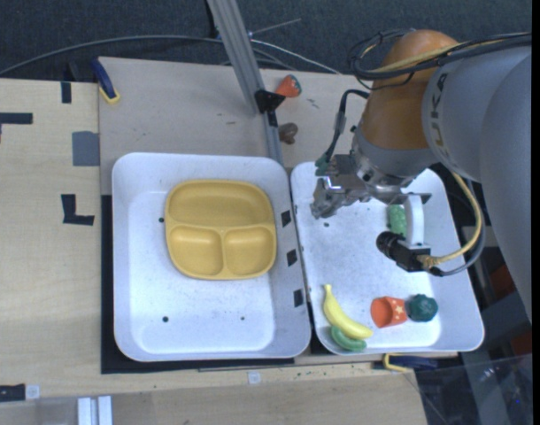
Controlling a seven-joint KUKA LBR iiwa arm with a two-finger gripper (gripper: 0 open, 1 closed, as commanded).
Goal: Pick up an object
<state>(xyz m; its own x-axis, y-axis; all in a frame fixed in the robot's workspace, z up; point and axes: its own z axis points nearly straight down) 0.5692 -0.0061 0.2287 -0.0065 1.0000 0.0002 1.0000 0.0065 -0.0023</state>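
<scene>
My gripper [325,200] hangs over the upper left part of the right bin [358,264], above bare white floor, with nothing seen in it. A yellow banana [343,313] lies at the bin's front edge with a small green piece [348,342] beside it. To their right sit an orange-red object [388,311] and a dark teal round object [421,307]. A green object [397,217] lies right of the gripper, partly hidden by the wrist hardware. A yellow divided plate [221,228] rests in the left bin [137,317].
A slanted metal pole [239,47] rises behind the bins, with a small orange item [289,85] and a brown one [289,133] near its foot. A blue and yellow clamp [106,82] sits at the bench's back left. Cables loop around the arm.
</scene>
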